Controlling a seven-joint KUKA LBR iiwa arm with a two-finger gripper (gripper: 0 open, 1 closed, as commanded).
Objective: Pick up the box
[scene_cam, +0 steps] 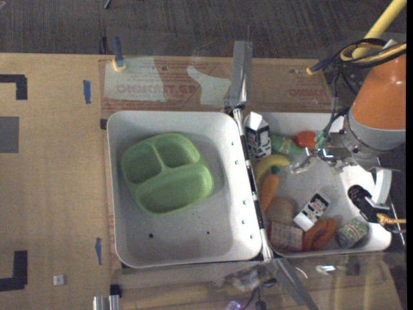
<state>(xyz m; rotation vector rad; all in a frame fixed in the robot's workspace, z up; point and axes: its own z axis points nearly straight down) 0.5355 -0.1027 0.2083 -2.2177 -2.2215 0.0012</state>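
Two white bins side by side on bench. Left bin [122,192]: green divided plate [168,172] lying flat, near the middle. Right bin [381,237]: small box [311,211] with black-and-white print, lying tilted on the floor — touching the orange item [321,233] just below it, near the brown lump [280,208]. Also there: milk carton [258,135] upright at the far left corner, banana [271,164], carrot [268,190], checked packet [286,236], can [352,232]. Gripper [316,159] over the bin's upper middle, above the box, apart from it — open or closed: cannot tell.
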